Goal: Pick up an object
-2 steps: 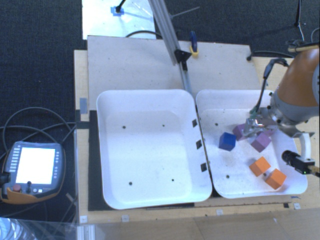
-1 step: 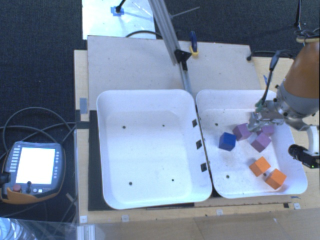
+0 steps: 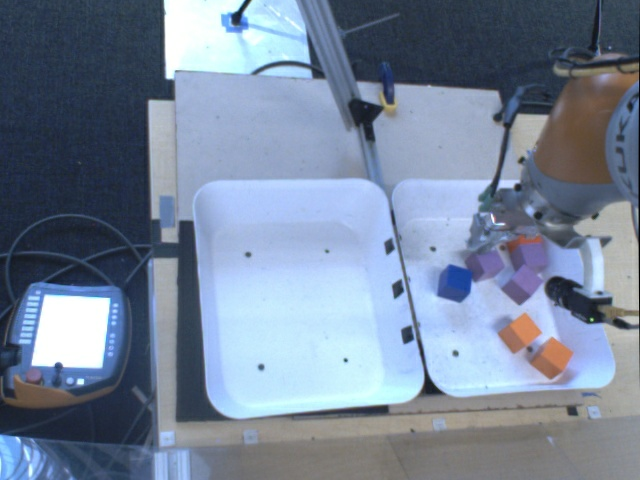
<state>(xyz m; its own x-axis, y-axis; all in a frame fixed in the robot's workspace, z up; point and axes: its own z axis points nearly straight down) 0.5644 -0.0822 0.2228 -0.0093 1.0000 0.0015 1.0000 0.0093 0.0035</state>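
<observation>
The right bin (image 3: 425,203) holds several small cubes. A blue cube (image 3: 454,283) lies left of centre. Three purple cubes (image 3: 487,264) (image 3: 522,285) (image 3: 531,253) cluster just under the wrist. Two orange cubes (image 3: 519,332) (image 3: 552,357) lie near the front right corner. My gripper (image 3: 488,232) hangs low over the bin's back half, directly above and touching or nearly touching the leftmost purple cube. The arm's orange band (image 3: 590,118) and grey wrist hide part of the bin behind it.
The left bin (image 3: 290,184) sits beside the right one, sharing a ridge with black tabs (image 3: 398,288). A slanted metal pole (image 3: 330,38) crosses the back. A black fitting (image 3: 575,299) sticks out at the right bin's edge. A teach pendant (image 3: 65,343) lies far left.
</observation>
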